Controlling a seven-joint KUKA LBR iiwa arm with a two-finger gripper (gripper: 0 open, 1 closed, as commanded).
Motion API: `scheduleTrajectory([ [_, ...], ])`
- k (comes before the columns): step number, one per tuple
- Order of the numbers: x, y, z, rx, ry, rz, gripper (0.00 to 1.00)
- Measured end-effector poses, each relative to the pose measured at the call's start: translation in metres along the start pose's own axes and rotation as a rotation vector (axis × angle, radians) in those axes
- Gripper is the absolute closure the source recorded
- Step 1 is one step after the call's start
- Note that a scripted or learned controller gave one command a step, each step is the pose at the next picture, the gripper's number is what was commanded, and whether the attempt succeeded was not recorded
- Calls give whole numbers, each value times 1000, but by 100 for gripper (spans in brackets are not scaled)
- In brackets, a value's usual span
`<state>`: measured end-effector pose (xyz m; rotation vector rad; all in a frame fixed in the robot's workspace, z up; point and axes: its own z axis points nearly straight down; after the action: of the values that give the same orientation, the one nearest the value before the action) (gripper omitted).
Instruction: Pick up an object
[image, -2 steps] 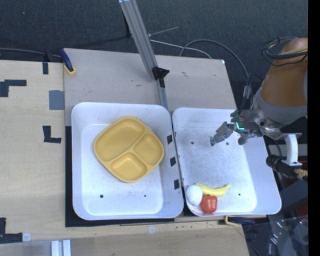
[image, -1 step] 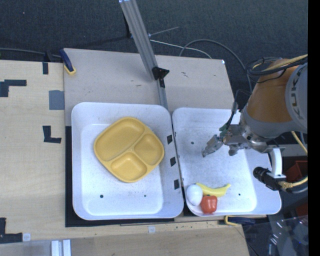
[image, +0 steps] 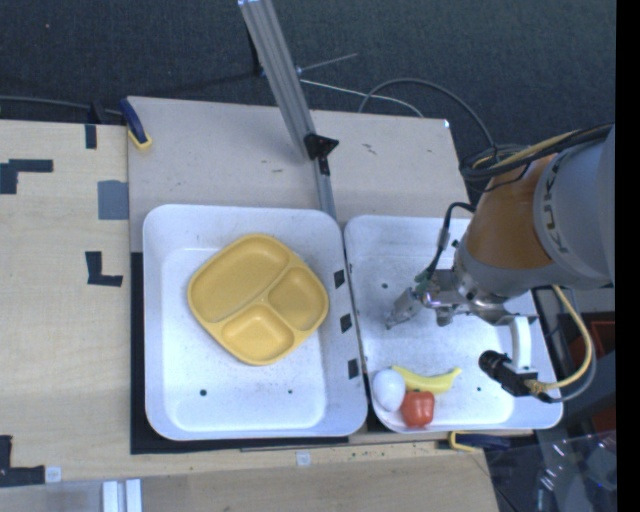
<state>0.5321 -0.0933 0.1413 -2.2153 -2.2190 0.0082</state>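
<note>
The gripper hangs open and empty over the bare middle of the right bin, so the approach is in hand; next it must shift toward the banana, tomato and egg clustered at the bin's near edge.

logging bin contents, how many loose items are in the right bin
3, all bunched at the right bin's near edge: a white egg-shaped item, a yellow banana beside it, a red item below the banana. The arm may hide more.
</note>
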Motion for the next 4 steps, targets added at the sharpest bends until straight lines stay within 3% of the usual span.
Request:
scheduleTrajectory([
  [1, 0, 0, 52, -6, -2, 0, 0],
  [2, 1, 0, 41, -4, 1, -1, 100],
  [4, 0, 4, -54, -12, -1, 0, 100],
])
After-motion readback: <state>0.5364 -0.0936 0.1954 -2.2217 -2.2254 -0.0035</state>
